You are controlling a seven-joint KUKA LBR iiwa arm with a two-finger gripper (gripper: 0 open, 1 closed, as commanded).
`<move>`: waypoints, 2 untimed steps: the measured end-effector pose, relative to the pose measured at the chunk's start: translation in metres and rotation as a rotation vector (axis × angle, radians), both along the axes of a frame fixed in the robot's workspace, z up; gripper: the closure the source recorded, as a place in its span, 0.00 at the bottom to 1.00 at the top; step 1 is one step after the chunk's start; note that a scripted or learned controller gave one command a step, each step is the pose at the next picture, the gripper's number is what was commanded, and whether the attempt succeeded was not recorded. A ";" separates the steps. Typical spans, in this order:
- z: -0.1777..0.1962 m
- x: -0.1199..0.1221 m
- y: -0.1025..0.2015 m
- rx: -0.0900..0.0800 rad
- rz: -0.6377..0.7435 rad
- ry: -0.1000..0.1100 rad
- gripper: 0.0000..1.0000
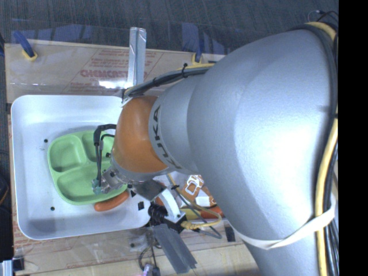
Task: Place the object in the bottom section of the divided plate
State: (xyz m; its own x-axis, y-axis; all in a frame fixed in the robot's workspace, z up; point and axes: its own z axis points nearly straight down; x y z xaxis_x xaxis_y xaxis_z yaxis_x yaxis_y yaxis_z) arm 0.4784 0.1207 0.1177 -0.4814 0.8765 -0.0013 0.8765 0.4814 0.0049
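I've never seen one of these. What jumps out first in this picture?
The huge grey arm with its orange band covers the right half, reaching in over the left white bin. In that bin lies a green divided plate, and an orange-red sausage-like object rests at the plate's lower edge, just below the gripper.

Your arm [253,137] sweeps in from the right, its big grey body looming across most of the frame. The orange band [135,135] sits just above the wrist, angled down and left. Below it, your gripper [102,186] hangs low at the arm's tip, dark cable looping beside it; finger spacing is too obscured to call.
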 end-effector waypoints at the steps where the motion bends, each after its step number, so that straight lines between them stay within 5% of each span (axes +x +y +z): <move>1: 0.000 0.000 0.000 0.000 0.000 0.000 0.00; 2: 0.074 -0.002 -0.058 0.000 -0.337 0.007 0.00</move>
